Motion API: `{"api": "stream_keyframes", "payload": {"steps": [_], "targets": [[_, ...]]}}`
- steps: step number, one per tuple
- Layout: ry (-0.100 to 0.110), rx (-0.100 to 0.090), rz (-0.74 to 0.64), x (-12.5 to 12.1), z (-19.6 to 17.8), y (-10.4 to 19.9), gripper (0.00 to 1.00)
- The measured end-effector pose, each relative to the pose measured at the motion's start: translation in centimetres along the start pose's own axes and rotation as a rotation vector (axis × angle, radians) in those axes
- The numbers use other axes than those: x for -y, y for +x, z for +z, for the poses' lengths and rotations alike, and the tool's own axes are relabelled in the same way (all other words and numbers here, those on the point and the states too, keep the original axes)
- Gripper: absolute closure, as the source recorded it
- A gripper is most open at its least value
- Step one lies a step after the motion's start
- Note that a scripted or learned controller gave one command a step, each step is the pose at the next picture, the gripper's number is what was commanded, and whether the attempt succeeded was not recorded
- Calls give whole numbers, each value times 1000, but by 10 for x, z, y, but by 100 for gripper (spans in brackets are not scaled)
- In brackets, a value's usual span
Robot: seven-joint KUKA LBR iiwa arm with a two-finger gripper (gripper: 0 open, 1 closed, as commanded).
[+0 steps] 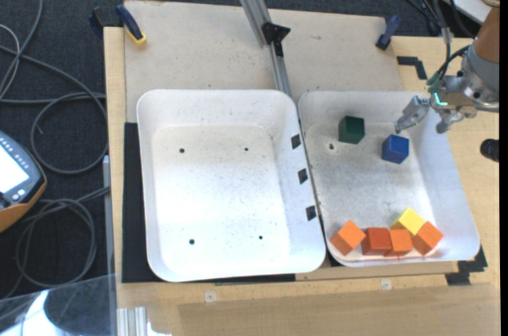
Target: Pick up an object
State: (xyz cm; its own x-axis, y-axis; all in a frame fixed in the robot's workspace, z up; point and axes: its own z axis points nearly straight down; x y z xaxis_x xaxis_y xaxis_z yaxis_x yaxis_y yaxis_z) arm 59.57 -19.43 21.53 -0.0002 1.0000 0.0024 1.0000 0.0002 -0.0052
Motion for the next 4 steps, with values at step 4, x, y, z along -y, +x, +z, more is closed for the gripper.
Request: {"api": "stream_keyframes", "payload": {"steps": [4], "targets": [[-1, 1, 0, 9, 117, 1, 0]]}}
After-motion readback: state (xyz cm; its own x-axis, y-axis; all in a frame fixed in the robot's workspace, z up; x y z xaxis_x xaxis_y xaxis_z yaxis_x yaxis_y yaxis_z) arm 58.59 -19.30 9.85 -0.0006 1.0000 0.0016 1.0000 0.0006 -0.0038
